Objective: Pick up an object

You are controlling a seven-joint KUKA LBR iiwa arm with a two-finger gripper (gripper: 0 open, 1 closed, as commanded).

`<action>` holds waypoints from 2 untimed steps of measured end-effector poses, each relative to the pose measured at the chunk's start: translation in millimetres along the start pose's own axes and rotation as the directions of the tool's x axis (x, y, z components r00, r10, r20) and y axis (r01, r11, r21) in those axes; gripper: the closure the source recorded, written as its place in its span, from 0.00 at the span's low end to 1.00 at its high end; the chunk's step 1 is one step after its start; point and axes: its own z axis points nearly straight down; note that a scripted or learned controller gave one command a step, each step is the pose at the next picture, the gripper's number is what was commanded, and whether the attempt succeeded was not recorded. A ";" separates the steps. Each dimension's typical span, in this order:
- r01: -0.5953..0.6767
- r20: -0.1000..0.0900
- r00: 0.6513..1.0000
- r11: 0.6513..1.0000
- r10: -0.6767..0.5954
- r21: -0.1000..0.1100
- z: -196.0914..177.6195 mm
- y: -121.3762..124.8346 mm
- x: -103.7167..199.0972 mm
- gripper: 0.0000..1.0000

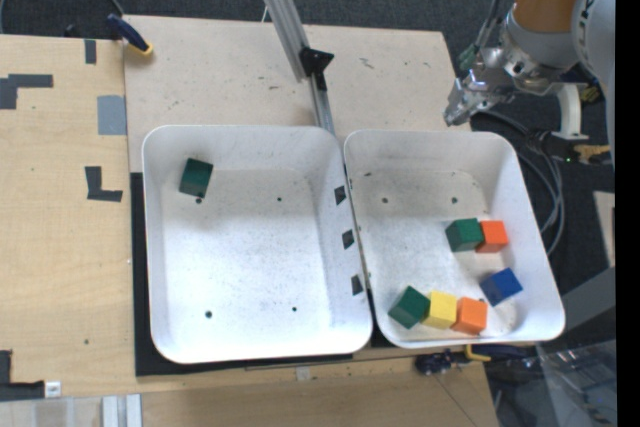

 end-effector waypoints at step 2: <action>0.000 0.000 1.000 1.000 0.000 0.005 18.9 -48.8 96.5 1.00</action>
